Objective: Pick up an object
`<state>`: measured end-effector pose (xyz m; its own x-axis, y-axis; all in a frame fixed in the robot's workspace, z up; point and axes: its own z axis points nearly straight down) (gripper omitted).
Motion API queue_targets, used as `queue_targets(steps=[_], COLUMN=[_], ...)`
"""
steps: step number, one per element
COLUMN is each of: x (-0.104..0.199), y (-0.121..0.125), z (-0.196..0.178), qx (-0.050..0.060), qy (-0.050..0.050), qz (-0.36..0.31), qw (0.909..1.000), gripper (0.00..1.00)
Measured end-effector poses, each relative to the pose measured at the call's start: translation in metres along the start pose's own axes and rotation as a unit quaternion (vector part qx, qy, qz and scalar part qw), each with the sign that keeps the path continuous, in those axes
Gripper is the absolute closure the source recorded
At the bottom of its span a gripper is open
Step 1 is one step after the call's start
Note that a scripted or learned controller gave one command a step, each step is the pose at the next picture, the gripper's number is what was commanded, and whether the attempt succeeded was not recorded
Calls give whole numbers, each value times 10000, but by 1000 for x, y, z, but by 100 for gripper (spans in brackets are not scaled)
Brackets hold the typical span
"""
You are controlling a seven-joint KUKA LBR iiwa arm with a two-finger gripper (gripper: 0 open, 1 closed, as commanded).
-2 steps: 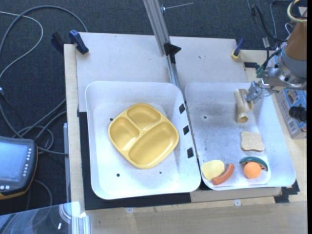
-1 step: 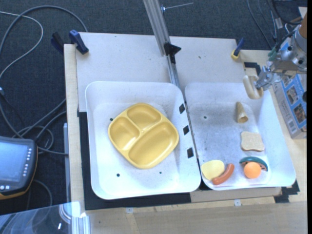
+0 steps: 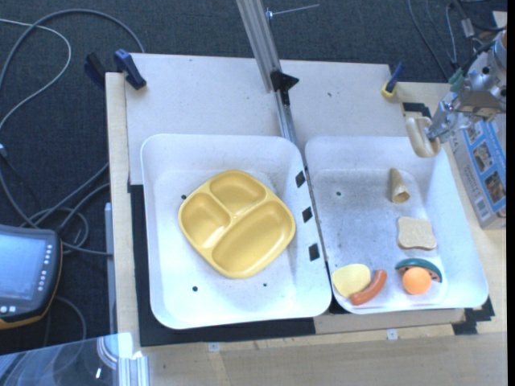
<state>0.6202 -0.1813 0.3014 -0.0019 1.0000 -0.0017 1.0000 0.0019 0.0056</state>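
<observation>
The right bin (image 3: 354,207) holds several toy foods. A tan cone (image 3: 398,185) lies near its back right, with a slice of bread (image 3: 416,233) below it. An orange ball (image 3: 416,281) rests on a teal ring (image 3: 425,265) at the front right. A yellow round piece (image 3: 350,280) and a red sausage (image 3: 368,289) lie at the front. My gripper (image 3: 439,129) hovers over the bin's back right corner, above and to the right of the cone. A beige curved piece (image 3: 417,135) sits right at its tip, and I cannot tell whether it is gripped.
A yellow divided plate (image 3: 236,223) lies in the left bin (image 3: 161,215). A metal pole (image 3: 261,30) slants up from between the bins. Blue clamps (image 3: 129,67) hold the board's back left, and a printed box (image 3: 483,167) stands right of the right bin.
</observation>
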Motion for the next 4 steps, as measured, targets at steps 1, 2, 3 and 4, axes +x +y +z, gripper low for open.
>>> queue_targets(steps=[1,2,3,4], x=[42,98,148,201], y=[-12,-29,-38,-42], z=[7,11,30,27], qx=[40,46,52,43], qy=[20,23,25,24], qz=[-13,-21,-20,-26], qw=[10000,10000,10000,10000], gripper=[100,100,100,100])
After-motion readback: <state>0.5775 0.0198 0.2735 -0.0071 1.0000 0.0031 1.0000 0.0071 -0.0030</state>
